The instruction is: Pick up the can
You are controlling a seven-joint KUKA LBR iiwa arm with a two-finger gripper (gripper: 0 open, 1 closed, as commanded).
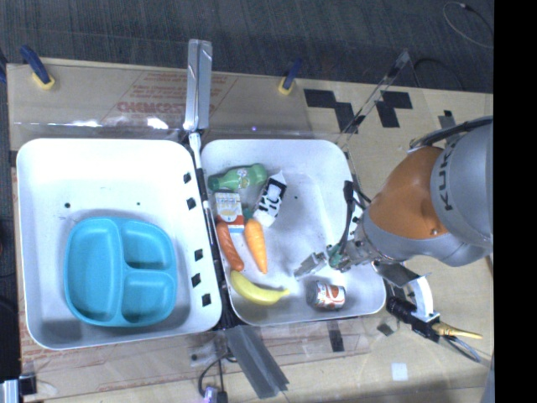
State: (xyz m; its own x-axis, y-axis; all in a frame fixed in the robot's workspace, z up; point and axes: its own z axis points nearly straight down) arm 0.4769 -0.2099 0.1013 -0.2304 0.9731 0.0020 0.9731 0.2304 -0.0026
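The can lies on its side on the floor of the right-hand bin, near the front wall and towards the right front corner, apart from the banana to its left. The gripper sits just above and slightly left of the can, low in the bin; one finger juts leftward, but whether the claw is spread or pressed together cannot be told from this angle, and nothing is seen between its fingers. Judgement: the step in hand is the approach and alignment before grasp — the can is not yet held. To do it well, the gripper should be brought over the can's middle, with the fingers set across its short round width, not along its length, since a toppled can is liable to roll if touched on one side first. The nearby front wall leaves little room on that side — descent should be straight. The two carrots and the carton lie well clear
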